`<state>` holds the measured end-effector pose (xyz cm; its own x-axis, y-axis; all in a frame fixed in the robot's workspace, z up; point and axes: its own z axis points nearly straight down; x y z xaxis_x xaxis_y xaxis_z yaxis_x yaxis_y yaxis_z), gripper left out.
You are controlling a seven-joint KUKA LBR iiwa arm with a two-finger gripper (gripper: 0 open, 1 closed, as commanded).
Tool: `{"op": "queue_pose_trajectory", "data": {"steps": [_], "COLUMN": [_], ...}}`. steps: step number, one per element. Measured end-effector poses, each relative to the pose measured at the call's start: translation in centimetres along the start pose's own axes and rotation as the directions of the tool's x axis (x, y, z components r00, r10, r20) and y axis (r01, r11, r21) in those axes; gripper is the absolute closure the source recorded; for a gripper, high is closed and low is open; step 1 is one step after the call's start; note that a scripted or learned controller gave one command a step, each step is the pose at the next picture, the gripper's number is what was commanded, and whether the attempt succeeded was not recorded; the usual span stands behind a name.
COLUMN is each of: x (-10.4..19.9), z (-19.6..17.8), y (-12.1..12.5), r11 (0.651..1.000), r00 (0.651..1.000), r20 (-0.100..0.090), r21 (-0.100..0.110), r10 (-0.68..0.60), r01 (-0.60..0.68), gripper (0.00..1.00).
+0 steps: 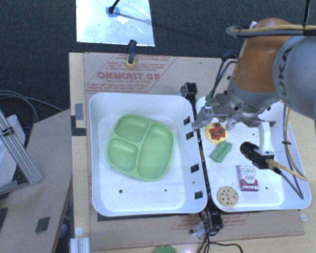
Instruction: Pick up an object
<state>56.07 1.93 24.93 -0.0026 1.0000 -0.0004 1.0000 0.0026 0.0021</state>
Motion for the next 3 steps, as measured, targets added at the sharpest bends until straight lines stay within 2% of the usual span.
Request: {"op": "queue_pose_trajectory", "data": {"steps": [1,2,3], "x": [-1.4,-9.0,-8.4], "z": [1.0,6.8,5.4], "y": [-6.2,-7.6,-7.3], "r11": [1.000,1.000,1.000], "r00": [1.000,1.000,1.000], "r20": [-0.001,0.002,0.000], "r21": [0.005,0.006,-0.002], "r10": [0.004,0.010,-0.001], "r01": [-0.004,-0.010,0.001], "gripper": [0.00,0.00,1.00]}}
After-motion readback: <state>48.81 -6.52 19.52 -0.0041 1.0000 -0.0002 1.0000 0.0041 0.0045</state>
